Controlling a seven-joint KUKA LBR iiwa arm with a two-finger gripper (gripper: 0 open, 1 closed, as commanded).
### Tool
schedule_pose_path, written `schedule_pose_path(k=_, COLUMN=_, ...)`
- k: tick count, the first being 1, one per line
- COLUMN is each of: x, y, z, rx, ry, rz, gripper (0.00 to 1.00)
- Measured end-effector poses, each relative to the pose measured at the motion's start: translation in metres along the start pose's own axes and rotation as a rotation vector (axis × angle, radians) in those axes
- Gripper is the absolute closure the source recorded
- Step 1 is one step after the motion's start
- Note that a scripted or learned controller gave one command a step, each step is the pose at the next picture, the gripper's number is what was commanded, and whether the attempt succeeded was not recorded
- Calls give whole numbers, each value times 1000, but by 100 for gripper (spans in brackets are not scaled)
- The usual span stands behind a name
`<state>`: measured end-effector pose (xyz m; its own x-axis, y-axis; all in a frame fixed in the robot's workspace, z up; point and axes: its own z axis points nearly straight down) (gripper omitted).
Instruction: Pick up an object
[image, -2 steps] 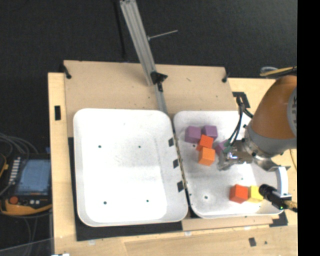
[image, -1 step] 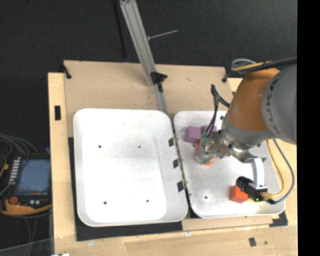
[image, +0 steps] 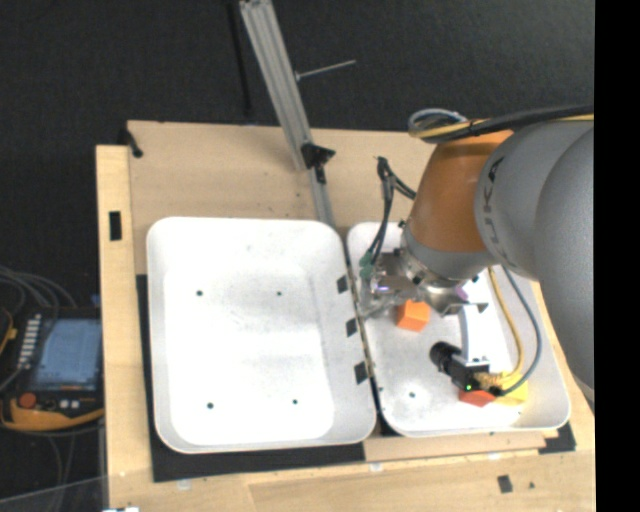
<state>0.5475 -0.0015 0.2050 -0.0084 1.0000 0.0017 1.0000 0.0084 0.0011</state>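
Observation:
My gripper (image: 392, 292) hangs low over the left part of the right bin (image: 430, 415), under the arm's orange band. A small orange block (image: 411, 317) lies just below and to the right of it, touching or very near the gripper body; whether it sits between the fingers is hidden. A small red object (image: 478, 397) rests near the bin's front right, with a yellow piece beside it.
The left bin (image: 250, 330) lies beside the right one, their rims meeting just left of the gripper. A slanted metal pole (image: 290, 100) rises behind the bins. The wooden bench edge (image: 300, 480) runs along the front.

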Motion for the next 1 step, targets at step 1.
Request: schedule_pose_path(k=1, x=47, y=23, z=1, rx=0, ry=0, rz=1, gripper=100)
